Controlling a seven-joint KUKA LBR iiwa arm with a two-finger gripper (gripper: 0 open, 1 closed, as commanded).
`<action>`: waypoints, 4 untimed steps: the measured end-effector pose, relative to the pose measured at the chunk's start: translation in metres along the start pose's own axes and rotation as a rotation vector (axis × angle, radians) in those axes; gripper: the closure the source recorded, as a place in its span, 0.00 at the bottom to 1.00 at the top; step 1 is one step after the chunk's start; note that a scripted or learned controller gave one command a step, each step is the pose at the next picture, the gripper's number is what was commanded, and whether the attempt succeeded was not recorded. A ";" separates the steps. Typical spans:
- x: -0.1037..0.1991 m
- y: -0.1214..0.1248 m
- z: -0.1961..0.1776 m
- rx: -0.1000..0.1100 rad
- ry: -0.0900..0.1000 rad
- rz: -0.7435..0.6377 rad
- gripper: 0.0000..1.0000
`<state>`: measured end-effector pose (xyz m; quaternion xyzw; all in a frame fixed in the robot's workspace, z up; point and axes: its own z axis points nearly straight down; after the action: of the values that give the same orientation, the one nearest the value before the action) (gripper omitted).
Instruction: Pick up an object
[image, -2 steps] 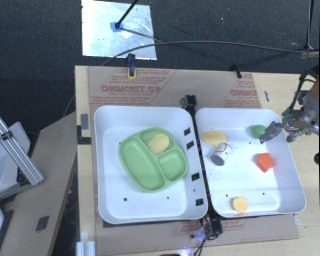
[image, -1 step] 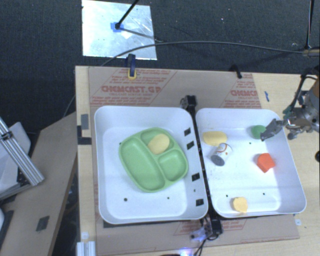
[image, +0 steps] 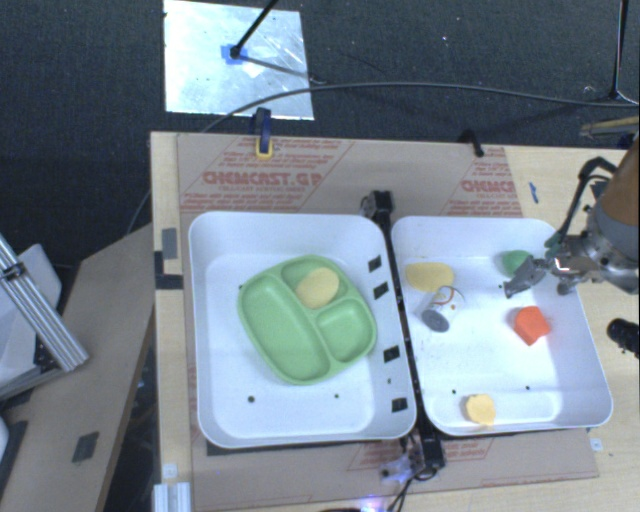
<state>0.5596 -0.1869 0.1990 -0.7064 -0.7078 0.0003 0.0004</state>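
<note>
The claw (image: 541, 275), spread open and holding nothing, hangs just beside the green object (image: 515, 262).

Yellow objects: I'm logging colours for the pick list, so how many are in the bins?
3. One yellow piece lies in the green tray's upper compartment, left bin. One sits near the right bin's upper left. One lies near its front edge. The gripper may hide more.

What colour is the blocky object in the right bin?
Orange-red. The block shows best in the camera view, lying apart from the gripper.
</note>
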 end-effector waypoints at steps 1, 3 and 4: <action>-0.006 -0.002 0.060 0.001 0.000 0.001 0.00; -0.006 0.004 0.093 -0.020 -0.007 -0.001 1.00; -0.009 0.004 0.029 -0.008 -0.003 -0.002 1.00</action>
<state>0.5632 -0.1961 0.1700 -0.7056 -0.7086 -0.0016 -0.0035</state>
